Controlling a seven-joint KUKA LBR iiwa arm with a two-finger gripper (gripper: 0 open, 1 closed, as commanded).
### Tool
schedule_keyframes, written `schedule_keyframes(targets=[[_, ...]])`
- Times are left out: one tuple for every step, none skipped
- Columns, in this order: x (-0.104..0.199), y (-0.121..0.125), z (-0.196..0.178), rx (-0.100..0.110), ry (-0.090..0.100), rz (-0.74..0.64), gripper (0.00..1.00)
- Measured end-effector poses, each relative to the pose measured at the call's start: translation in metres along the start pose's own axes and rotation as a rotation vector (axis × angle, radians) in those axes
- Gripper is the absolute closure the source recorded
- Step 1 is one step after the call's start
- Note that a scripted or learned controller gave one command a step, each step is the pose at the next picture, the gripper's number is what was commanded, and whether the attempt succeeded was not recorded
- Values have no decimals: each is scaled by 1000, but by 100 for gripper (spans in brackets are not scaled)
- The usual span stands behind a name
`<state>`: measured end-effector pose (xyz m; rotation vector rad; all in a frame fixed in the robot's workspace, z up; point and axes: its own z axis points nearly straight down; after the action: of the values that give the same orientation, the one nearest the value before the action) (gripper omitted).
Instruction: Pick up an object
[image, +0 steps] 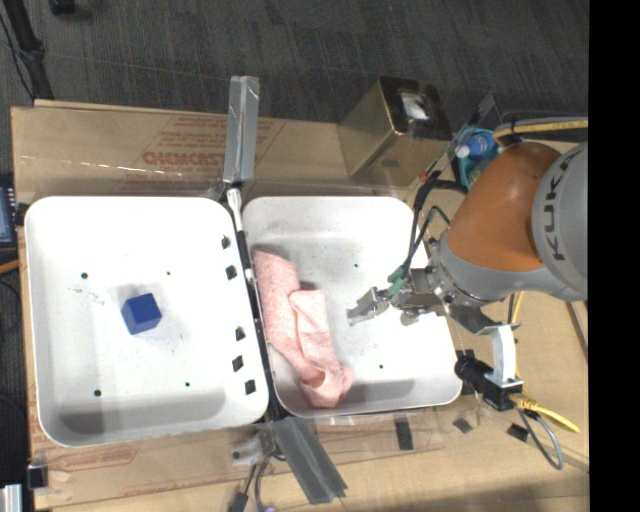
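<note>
Camera view: two white bins (330, 215) are seen side by side, the arm (510, 215) reaching in over the right one. A pink cloth (300, 325) lies crumpled along that bin's left wall; it is judged soft and light, best pinched at a raised fold. The gripper (368, 308) hovers just beside it, fingers narrowly parted, nothing held. A blue cube (142, 312) sits apart in the left bin.

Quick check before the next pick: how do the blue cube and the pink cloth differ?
The blue cube is a small, rigid block; the pink cloth is much larger, soft and crumpled. The cube sits in the open in the left bin; the cloth lies along the right bin's left wall, nearer the hand. Both rest on a bin floor, ungrasped.
</note>
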<state>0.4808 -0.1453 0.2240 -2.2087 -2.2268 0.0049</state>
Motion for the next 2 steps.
schedule_keyframes(targets=[[7, 44, 12, -3, -2, -57, 0], [33, 48, 131, -3, -1, 4, 0]])
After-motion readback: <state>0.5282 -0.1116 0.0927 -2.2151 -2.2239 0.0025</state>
